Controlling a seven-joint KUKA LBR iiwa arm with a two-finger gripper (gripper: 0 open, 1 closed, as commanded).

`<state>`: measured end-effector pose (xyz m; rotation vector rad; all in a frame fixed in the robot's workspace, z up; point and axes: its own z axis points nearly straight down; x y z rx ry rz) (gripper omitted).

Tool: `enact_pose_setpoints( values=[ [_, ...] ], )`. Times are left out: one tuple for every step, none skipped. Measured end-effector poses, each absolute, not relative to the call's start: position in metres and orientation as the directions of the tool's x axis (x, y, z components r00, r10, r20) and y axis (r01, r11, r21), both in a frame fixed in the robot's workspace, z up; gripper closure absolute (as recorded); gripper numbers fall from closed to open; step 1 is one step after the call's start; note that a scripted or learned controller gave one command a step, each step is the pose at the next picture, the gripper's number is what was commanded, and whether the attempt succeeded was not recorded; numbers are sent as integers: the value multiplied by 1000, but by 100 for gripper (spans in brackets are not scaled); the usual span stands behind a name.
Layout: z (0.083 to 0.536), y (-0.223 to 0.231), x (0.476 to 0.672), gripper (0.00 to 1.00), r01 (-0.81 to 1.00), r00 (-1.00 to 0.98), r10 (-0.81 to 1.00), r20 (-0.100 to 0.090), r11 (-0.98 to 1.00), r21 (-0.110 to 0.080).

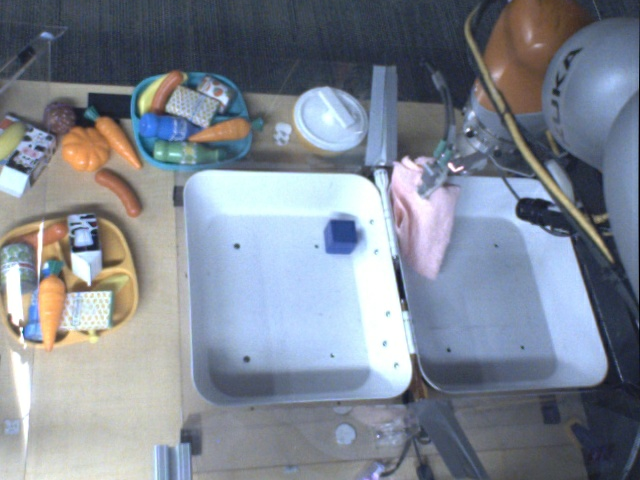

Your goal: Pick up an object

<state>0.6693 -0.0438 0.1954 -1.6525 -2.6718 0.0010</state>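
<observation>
A pink cloth (421, 220) hangs in folds at the left edge of the right bin (520, 348), close to the divider between the bins. My gripper (438, 177) is at the cloth's upper right corner, and its fingers are shut on the fabric there. The rest of the cloth droops below them. A small blue cube (341, 236) lies alone in the left bin (260, 358), up toward its back right part, well left of the gripper.
A round white lidded container (331, 118) stands behind the left bin. A blue bowl (190, 120) of toy food sits at the back left and a yellow plate (70, 283) of toy food at the far left. Loose toy vegetables lie between them. Cables run along the arm.
</observation>
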Motion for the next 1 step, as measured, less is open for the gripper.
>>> enact_pose_setpoints(
  values=[
    [254,-16,670,100,914,-406,914,-1,406,3]
  ],
)
